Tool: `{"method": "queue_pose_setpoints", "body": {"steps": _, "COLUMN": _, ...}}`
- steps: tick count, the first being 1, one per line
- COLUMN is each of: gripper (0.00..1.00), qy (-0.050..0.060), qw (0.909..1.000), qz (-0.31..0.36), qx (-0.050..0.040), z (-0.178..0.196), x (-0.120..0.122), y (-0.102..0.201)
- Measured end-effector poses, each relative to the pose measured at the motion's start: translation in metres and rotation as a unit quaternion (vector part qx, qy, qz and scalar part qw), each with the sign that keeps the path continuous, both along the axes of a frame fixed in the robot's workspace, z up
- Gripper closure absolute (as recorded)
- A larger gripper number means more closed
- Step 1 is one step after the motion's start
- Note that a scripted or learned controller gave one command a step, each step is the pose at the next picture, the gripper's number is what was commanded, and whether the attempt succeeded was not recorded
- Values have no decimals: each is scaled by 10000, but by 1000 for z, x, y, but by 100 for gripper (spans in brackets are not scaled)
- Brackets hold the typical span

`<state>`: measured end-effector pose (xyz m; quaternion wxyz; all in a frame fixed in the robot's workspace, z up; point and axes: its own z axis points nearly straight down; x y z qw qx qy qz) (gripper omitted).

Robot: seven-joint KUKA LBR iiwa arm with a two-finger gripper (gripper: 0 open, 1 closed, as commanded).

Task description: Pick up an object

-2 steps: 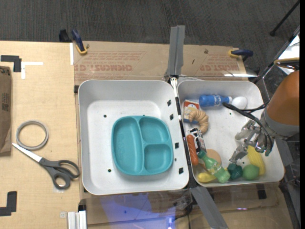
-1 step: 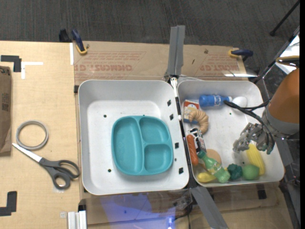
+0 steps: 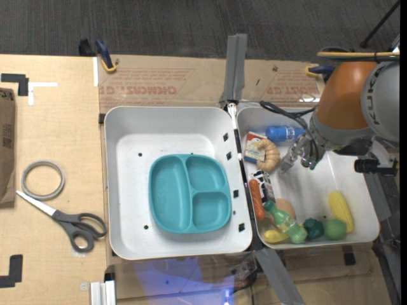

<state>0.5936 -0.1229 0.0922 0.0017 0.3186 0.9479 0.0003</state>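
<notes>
- The gripper [image 3: 299, 156] hung low in the right bin [image 3: 362, 234]; whether its jaws stood wide or narrow could not be told.
- Just left of the jaws lay a croissant [image 3: 269, 155], touching a small carton [image 3: 255, 149].
- A blue bottle [image 3: 280, 133] lay just beyond them.
- Nearer the front edge sat a carrot [image 3: 255, 199], a corn cob [image 3: 340, 211] and green toys [image 3: 323, 229].
- Well to the left, a teal divided plate [image 3: 189, 194] rested in the left bin [image 3: 121, 170].
</notes>
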Motion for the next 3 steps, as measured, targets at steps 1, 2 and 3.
{"method": "queue_pose_setpoints", "body": {"steps": 1, "gripper": 0, "qy": 1, "qw": 10000, "qz": -1, "qx": -3, "z": 0, "x": 0, "y": -1}}
{"method": "queue_pose_setpoints", "body": {"steps": 2, "gripper": 0, "qy": 220, "qw": 9978, "qz": -628, "qx": -12, "z": -3, "x": 46, "y": 1}}
{"method": "queue_pose_setpoints", "body": {"steps": 3, "gripper": 0, "qy": 144, "qw": 9920, "qz": -1257, "qx": -48, "z": -3, "x": 41, "y": 12}}
